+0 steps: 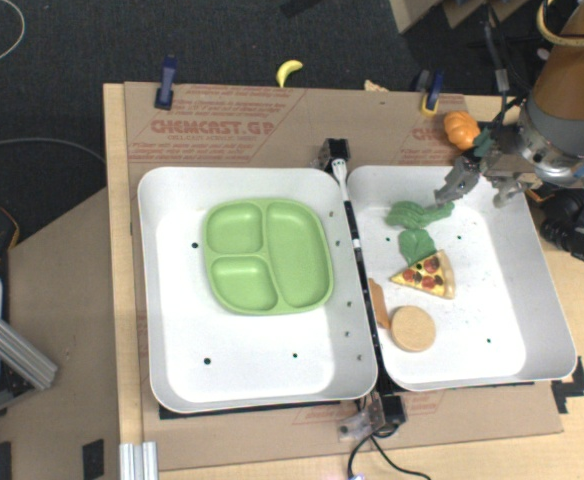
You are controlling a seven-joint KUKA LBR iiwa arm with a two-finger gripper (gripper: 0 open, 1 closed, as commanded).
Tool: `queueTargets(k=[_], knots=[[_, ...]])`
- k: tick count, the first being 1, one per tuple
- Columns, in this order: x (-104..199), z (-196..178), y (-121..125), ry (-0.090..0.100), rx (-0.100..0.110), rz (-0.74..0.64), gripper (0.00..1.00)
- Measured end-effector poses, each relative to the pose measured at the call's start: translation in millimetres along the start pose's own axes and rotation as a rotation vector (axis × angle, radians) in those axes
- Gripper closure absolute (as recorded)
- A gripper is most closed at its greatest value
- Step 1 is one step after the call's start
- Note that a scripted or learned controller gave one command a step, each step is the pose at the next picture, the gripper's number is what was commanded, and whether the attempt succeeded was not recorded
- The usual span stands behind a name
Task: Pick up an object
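The right bin (532, 298) holds several toy foods. A green leafy piece (409, 213) lies near the bin's back, with a second green leaf (416, 242) just in front of it. A pizza slice (427, 274) sits mid-bin, a round tan cookie (413, 328) lies toward the front, and a thin brown sausage (379, 305) rests along the left wall. My gripper (475, 192) hangs over the back right of this bin, open, with nothing between its fingers. Its left fingertip (451, 189) is close to the right end of the leafy piece.
A green divided plate (268, 256) lies in the left bin (172, 348). A small orange toy (460, 128) sits on the cardboard behind the right bin. A yellow banana (289, 70) lies beyond the board's back edge. Blue clamps (165, 84) grip that edge.
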State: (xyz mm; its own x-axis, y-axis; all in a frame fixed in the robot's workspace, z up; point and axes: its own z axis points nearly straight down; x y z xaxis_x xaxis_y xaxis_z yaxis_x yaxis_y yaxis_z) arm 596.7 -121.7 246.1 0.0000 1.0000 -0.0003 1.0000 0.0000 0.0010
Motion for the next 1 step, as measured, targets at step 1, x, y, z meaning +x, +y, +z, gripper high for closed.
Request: queueTargets(k=[1], knots=[[66.8, -86.3, -18.4, 0.001, -0.009, -0.007, 0.0]])
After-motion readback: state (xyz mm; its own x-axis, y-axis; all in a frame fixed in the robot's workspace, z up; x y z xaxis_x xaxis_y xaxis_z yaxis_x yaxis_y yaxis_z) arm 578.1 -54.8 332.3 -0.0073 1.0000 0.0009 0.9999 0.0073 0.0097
